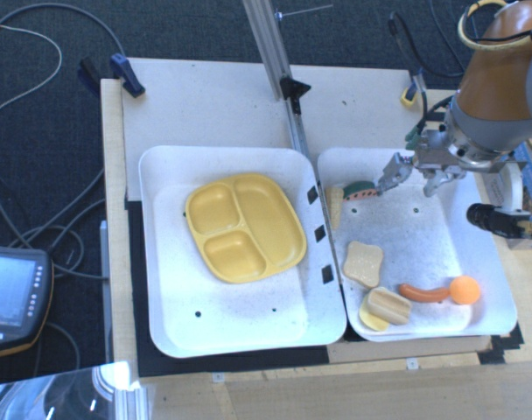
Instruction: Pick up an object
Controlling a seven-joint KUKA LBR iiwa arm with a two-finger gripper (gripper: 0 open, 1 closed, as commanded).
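Claw (416,175) hangs over the right bin (441,234), fingers spread apart, holding nothing; toy watermelon slice (360,190) at its 9 o'clock.

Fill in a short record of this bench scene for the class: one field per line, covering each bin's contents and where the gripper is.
left bin: yellow divided plate
right bin: bread slice, sandwich toy, orange carrot-like toy, small green and red item
gripper: over the right bin's far end, beside the green and red item
held object: none seen between the fingers
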